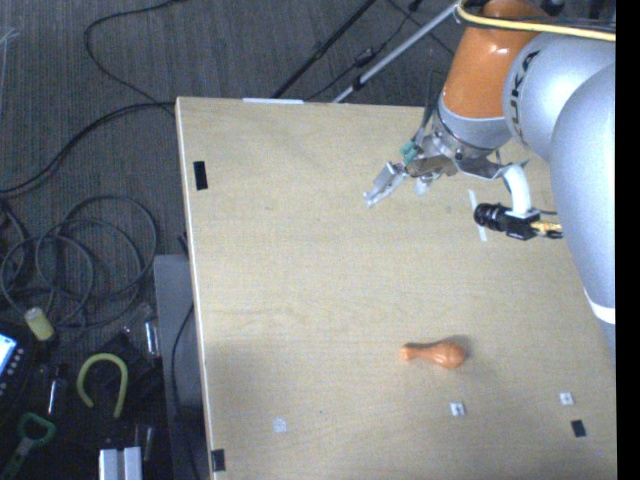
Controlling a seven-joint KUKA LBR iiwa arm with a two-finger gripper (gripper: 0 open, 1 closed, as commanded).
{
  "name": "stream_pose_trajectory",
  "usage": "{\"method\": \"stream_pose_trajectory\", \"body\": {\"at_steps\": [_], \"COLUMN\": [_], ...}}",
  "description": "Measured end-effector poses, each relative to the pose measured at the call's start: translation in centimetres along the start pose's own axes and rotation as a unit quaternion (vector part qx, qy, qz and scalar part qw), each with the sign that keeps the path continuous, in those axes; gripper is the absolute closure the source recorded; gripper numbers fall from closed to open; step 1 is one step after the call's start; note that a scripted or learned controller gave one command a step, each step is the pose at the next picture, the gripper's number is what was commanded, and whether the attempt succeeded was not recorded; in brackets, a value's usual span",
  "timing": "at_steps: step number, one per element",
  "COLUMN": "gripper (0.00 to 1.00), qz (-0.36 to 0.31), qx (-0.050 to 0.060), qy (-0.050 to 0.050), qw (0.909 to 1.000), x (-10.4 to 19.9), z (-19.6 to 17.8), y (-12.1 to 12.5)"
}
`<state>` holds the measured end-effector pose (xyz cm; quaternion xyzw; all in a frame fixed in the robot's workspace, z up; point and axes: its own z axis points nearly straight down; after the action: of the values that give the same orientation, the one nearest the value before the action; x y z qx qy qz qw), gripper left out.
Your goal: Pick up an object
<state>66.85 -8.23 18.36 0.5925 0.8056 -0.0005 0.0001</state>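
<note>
The desk (300,268) looked like pale matt wood; the orange pear-shaped object (437,353) was smooth; the arm (560,78) looked glossy.

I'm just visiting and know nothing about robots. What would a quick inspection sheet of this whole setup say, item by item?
Surface: a pale wooden bench top with small black and white markers near its edges.
Job's things: one orange pear-shaped object lying on its side near the front of the bench, apart from the arm.
Clutter: nothing seen on the bench besides the markers.
Grippers: the gripper hangs over the far part of the bench, well away from the orange object, with nothing between its fingers.
Cables: black cables coiled on the floor to the left; a yellow cable runs along the arm.
Surroundings: dark carpet, metal stand legs behind the bench, a green hooked tool on the floor.
</note>
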Motion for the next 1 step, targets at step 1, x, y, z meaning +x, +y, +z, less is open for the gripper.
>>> {"method": "stream_pose_trajectory", "body": {"at_steps": [1], "gripper": [0.00], "qz": [0.088], "qx": [0.001], "qy": [0.001], "qw": [0.9961], "x": [-1.70], "z": [4.10], "y": [-0.60]}}
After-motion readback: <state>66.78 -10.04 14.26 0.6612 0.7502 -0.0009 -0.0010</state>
